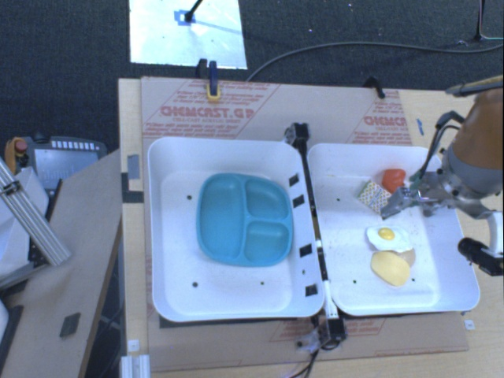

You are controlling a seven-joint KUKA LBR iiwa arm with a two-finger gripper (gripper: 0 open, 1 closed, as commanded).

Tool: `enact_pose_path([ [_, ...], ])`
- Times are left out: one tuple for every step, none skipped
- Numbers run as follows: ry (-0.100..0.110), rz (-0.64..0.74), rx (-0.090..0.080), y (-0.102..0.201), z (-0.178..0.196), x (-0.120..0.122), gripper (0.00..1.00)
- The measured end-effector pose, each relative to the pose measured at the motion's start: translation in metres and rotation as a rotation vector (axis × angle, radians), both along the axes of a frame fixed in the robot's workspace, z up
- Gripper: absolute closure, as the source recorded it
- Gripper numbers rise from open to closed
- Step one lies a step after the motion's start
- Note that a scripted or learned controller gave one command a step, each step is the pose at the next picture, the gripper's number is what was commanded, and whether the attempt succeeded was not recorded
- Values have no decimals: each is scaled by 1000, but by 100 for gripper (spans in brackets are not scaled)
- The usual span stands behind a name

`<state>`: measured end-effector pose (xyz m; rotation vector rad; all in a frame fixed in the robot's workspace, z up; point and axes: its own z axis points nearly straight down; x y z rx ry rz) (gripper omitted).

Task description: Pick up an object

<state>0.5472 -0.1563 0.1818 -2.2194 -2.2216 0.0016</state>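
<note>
- A small patterned packet (372,195) lies in the upper middle of the right bin (449,302), just beside a red-orange object (393,179) toward the bin's far wall.
- The gripper (396,201) reaches in from the right and sits at the packet's right edge, its dark tip touching or just above it; which cannot be told.
- Whether the gripper is apart or together cannot be told, and nothing is seen held in it.
- Nearer the front of the same bin lie a fried egg toy (387,238) and, touching it below, a yellow piece (390,268).
- The left bin (177,290) holds a blue divided plate (244,219) near its centre.
- Both bins rest on a cardboard sheet (260,105) over the bench; dark carpet lies beyond, with a pale square panel (185,22) on it.
</note>
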Motion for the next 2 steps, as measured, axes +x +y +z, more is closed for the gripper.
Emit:
enact_pose_path([
  [0,0,0,-2,-43,4,0],
  [-5,0,-2,-2,-30,5,100],
])
